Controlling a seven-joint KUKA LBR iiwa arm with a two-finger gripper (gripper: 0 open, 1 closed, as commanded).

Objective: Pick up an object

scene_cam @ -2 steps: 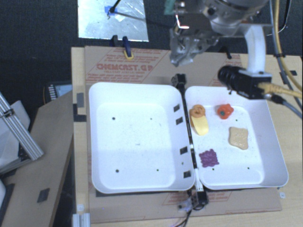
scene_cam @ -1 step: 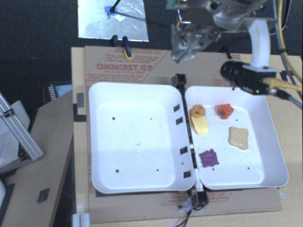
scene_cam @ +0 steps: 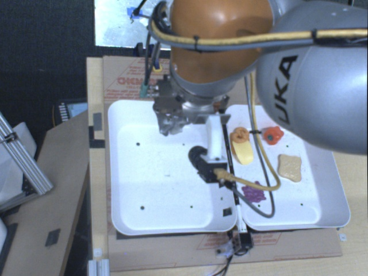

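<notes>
My gripper (scene_cam: 168, 125) hangs over the far part of the left bin (scene_cam: 155, 188), under the big orange wrist band. Nothing shows beneath it but bare white floor. The right bin (scene_cam: 322, 203) holds the objects: a small orange ring-shaped piece (scene_cam: 239, 134) touching a yellow piece (scene_cam: 243, 153) near the divider, a red-orange pepper-like piece (scene_cam: 273, 134) further right, a tan bread-like slice (scene_cam: 289, 167), and a purple piece (scene_cam: 253, 194) near the front, partly crossed by the yellow cable.
The two bins meet at a central divider (scene_cam: 234, 197). The arm's grey body covers the far right of the right bin. A cardboard sheet (scene_cam: 123, 79) lies under the bins, and a metal frame (scene_cam: 23, 160) stands at the left.
</notes>
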